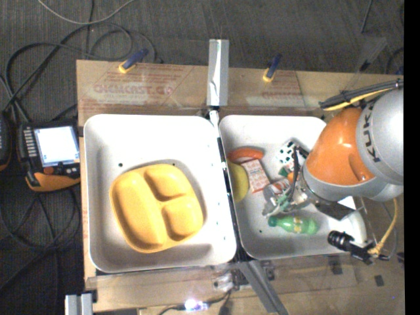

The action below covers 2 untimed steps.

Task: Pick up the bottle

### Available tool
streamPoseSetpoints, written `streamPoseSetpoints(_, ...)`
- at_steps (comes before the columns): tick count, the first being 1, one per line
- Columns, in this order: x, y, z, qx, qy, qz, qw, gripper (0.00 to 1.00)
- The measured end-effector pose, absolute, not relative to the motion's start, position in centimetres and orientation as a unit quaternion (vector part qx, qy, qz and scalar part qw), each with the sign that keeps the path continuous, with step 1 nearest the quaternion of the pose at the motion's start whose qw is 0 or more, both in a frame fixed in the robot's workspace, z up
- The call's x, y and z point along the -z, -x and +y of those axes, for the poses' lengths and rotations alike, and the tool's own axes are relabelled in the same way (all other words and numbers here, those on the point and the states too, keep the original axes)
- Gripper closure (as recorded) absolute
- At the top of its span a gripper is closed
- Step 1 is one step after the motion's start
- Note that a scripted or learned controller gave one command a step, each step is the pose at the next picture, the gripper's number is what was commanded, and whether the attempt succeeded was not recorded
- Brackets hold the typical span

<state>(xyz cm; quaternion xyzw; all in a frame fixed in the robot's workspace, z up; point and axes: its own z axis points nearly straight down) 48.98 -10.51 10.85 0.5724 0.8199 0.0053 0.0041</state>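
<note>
A small green bottle (293,224) lies on its side near the front of the right bin (262,247), its cap pointing left. My gripper (281,201) hangs low over the bin just above and behind the bottle, beneath the arm's orange band (335,151). The arm's bulk hides the gripper's tip, and nothing is visibly held in it.
The right bin also holds a red-and-white packet (257,174), a yellow round item (239,181), an orange-red item (246,155) and a white black-dotted piece (286,153). A yellow divided plate (157,205) sits in the left bin (98,176). A metal divider (224,169) separates the bins.
</note>
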Motion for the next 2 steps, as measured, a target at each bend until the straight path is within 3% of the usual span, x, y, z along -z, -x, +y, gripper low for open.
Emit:
streamPoseSetpoints(1, -10.85, -48.98, -10.50, -0.0054, -0.572, 0.820, 0.004, 0.00)
streamPoseSetpoints(2, -11.65, -49.02, -10.37, -0.0058, -0.572, 0.820, 0.003, 1.00)
